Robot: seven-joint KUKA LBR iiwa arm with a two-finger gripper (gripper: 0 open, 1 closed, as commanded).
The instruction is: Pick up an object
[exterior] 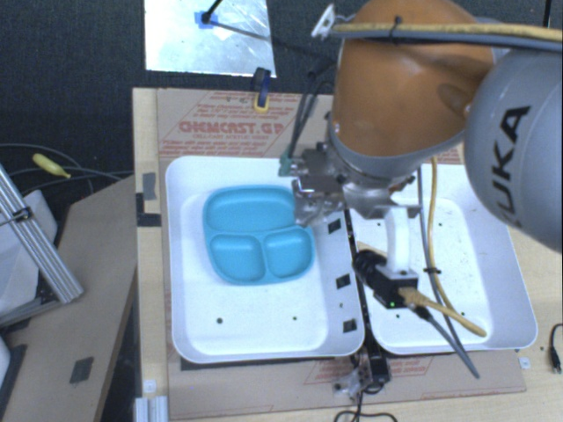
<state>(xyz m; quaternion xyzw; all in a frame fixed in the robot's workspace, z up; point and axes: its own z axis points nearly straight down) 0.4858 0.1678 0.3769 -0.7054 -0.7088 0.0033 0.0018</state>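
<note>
Two shallow white bins sit side by side on the worktop (pixel 149 236). The left bin (pixel 255 328) holds one blue sectioned tray (pixel 258 234), divided into three compartments and lying flat near the bin's far right. The arm's tool (pixel 310 202) hangs over the tray's right edge; its opening cannot be made out. The right bin (pixel 493 297) lies beneath the grey-and-orange arm (pixel 413 86).
</note>
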